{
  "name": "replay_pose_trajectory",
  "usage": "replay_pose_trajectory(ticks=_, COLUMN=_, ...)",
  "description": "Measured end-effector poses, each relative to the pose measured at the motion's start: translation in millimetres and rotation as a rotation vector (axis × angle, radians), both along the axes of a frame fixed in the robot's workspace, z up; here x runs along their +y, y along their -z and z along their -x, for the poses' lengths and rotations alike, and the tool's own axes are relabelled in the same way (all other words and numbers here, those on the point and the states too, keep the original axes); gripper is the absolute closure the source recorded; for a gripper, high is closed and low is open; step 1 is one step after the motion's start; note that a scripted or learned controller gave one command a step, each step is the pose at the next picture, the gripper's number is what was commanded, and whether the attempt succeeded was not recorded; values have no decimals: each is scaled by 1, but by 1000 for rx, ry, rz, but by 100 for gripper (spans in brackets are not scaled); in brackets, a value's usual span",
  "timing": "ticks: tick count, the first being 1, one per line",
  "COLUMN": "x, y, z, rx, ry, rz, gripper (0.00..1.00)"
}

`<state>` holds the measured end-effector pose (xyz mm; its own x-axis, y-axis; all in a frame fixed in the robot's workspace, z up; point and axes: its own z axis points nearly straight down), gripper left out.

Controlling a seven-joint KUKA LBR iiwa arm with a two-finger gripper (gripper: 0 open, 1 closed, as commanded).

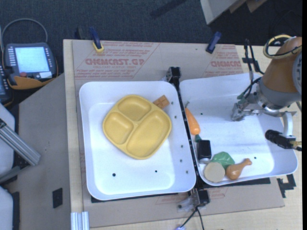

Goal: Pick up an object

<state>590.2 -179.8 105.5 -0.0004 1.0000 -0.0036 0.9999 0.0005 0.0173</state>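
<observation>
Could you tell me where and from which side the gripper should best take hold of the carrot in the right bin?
Probably at the middle of the carrot, coming from above. It lies flat with its length along the right bin's left wall, so the fingers should close across its narrow width. The wall crowds one side, so that finger has little room. The gripper stands apart, further right in the bin.

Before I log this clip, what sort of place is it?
Most likely a robotics lab bench set up for picking trials: two white bins on a protected benchtop, a teach pendant at the far left, and toy food such as a carrot.
</observation>
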Motion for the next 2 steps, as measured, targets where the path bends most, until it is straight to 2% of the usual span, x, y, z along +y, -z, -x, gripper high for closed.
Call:
replay_pose_trajectory(ticks=1, x=10, y=-51, z=-5, rx=10, ry=-2, rz=-1, gripper=100)
replay_pose_trajectory(ticks=2, x=9, y=-106, z=-7, rx=10, ry=-1, rz=-1, gripper=100)
